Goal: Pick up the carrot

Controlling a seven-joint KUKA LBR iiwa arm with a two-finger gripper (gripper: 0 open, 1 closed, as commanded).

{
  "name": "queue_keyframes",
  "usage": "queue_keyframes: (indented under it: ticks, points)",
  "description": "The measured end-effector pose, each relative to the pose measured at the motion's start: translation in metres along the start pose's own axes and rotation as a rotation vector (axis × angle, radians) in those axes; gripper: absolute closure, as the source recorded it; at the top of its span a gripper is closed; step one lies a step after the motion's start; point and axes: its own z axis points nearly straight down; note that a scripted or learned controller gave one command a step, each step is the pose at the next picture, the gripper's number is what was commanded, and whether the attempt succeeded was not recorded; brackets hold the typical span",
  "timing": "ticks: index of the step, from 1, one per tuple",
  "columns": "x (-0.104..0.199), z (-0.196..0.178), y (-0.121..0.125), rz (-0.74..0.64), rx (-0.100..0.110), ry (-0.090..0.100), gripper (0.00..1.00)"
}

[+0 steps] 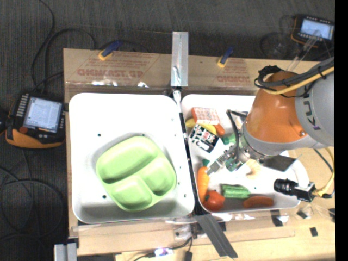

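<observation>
Carrot (203,182) lies in the right bin (296,167), hard against its left wall near the front – smooth, orange, tapered, long axis running roughly front to back. Just beside its lower end sits a round red tomato (213,200). Next to that a green ridged piece (pickle-like) (235,191), then a flat reddish-brown sausage shape (258,202). Toward the back of the bin: a pinkish printed box (205,115) and a black-and-white patterned block (203,136). Left bin (87,110) – shallow, glossy white plastic with rounded corners – holds a lime-green divided tray (136,172), three compartments. Gripper (229,160) hovers over the middle of the right bin, right of the carrot and apart from it; cannot tell its finger state.
</observation>
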Motion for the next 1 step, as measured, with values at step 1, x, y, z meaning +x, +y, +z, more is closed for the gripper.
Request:
queue_keyframes:
  ticks: [1]
  points:
    - [0.028,0.0001,0.0181,0.145,0.0,0.0,1.0]
